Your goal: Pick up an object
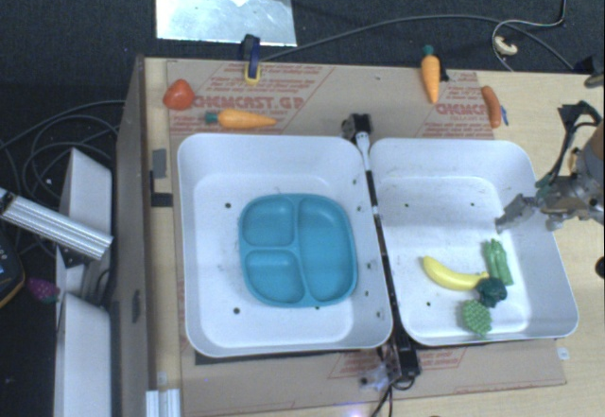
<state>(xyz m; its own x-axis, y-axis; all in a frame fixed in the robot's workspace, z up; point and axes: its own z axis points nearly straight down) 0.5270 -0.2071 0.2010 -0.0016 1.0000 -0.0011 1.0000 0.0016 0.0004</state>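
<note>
Toys lie grouped in the right bin [444, 169], toward its front right corner: a yellow banana [450, 274] nearest the bin's middle, a green ridged vegetable [498, 259] just right of it near the right wall, a dark teal piece [492, 291] touching the banana's right end, and a light green bumpy piece [475, 317] by the front wall. At the right wall of that bin sits the gripper [515, 214], grey, its tip just above the green ridged vegetable; nothing shows between its fingers, and whether they are parted or closed cannot be told at this blur. The left bin [208, 169] holds a blue divided plate [297, 249] at its centre. Along the back edge of the bench [284, 94] rest a red tomato toy [178, 95], an orange carrot [244, 119], a second carrot [430, 75] and an orange pepper-like piece [491, 106], possibly a chilli.
</note>
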